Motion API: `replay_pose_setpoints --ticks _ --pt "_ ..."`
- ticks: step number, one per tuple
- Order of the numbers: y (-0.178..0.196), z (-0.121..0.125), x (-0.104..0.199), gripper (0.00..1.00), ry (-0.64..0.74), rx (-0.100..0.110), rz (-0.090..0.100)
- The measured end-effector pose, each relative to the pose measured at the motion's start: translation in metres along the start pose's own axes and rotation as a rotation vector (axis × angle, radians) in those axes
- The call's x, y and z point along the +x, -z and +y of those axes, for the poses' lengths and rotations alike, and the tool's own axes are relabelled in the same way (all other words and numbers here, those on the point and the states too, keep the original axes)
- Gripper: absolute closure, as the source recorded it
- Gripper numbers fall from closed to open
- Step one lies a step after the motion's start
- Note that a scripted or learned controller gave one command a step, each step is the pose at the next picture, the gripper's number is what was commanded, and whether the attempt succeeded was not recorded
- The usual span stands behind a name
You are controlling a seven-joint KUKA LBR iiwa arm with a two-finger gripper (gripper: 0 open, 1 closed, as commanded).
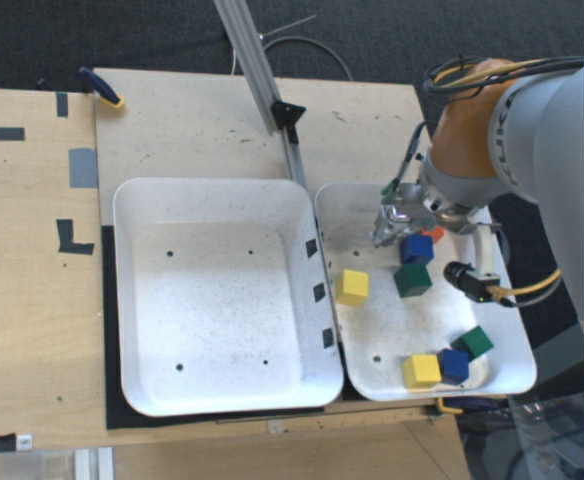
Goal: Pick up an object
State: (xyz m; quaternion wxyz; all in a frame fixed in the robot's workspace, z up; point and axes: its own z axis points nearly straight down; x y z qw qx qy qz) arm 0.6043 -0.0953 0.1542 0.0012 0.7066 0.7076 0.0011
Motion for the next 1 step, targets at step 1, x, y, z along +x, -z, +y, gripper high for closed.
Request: replay_pose_setpoints --ticks 1 --pt "0.044 0.0054 0.0039 1.0 0.001 -0.001 0.0"
